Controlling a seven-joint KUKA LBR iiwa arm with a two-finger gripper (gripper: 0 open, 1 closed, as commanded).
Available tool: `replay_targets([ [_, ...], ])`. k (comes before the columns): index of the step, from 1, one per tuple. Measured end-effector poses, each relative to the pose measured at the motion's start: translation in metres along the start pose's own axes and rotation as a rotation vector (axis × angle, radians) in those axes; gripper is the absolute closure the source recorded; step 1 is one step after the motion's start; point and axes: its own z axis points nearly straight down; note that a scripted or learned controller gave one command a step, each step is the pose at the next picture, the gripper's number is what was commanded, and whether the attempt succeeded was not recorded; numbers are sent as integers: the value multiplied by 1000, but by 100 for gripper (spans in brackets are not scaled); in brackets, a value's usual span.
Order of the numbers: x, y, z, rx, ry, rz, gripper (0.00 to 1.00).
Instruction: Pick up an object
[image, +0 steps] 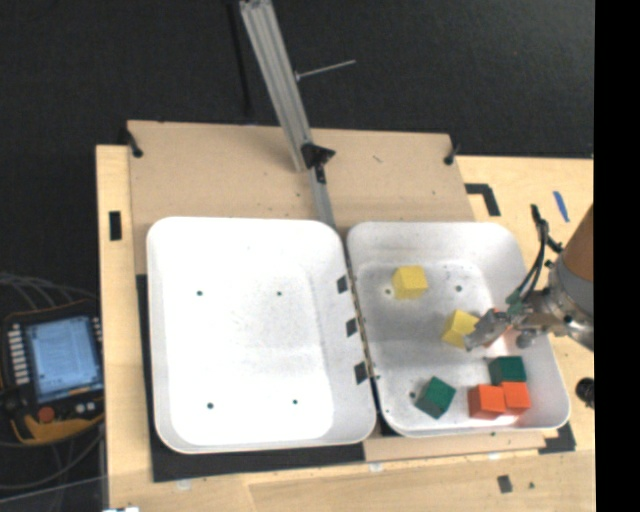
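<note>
The end effector (488, 333), its grip state impossible to tell, partly hid a yellow block (459, 327) at three o'clock in the smooth right bin (430, 240).

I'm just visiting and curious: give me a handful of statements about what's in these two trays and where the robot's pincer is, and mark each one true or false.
1. All the blocks lie in the right bin. True.
2. Two yellow blocks are there, one farther up than the other. True.
3. The pincer hangs over the left bin. False: it is over the right bin, beside the lower yellow block.
4. The orange blocks sit in the right bin's top left corner. False: they sit near its bottom right corner, below a green block.
5. Another green block lies near the right bin's bottom edge. True.
</note>
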Motion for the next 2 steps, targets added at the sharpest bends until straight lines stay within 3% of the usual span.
replay_targets([
  [2,-1,-1,77,-15,-2,-5,0],
])
